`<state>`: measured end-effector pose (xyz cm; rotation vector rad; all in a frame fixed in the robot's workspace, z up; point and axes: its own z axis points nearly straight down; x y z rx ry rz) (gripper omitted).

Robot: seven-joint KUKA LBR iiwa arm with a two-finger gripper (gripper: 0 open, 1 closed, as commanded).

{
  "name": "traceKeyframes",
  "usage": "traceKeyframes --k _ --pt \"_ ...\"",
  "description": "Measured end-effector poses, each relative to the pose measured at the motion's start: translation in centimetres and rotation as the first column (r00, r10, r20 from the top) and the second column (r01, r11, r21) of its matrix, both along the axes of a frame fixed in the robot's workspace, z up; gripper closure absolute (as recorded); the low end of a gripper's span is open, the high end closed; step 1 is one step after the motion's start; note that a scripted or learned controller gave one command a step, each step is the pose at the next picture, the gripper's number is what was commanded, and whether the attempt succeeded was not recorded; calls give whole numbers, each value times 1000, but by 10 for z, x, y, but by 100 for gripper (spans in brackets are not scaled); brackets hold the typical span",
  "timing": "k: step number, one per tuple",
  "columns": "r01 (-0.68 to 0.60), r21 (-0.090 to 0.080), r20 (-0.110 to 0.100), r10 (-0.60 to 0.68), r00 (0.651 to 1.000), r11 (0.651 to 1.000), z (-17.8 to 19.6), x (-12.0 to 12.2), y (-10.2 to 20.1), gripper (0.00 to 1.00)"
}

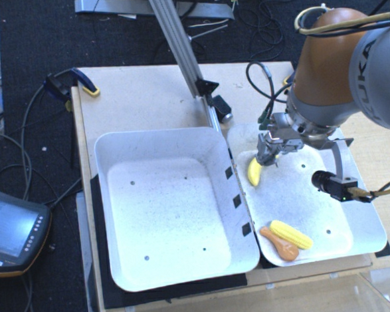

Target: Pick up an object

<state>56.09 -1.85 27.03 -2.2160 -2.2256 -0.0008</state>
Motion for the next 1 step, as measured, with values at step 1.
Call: traceKeyframes --k 1 --pt "0 0 -1 0 1000 1000 -8 -12 60 100"
